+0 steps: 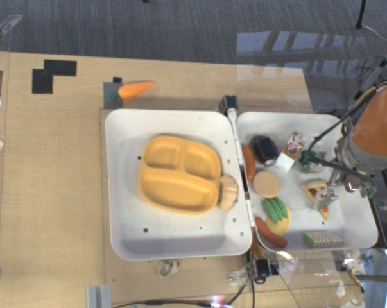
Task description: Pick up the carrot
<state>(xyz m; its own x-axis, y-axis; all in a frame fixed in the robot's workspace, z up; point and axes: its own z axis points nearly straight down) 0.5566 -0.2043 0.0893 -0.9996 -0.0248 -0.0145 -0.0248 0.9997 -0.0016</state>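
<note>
The orange carrot (135,89) lies on the wooden bench just beyond the far edge of the left bin (119,172), outside both bins, with its green end toward a small dark block. My gripper (325,196) hangs low over the right side of the right bin (360,226), just above a pizza slice (314,188). It is far from the carrot, across both bins. The grey arm with its orange band (380,128) comes in from the right edge.
A yellow divided plate (180,173) and a bread piece (228,192) sit in the left bin. The right bin holds a sausage (248,161), a black item (266,149), a round cookie (266,185), green pods on corn (276,209) and other small toys.
</note>
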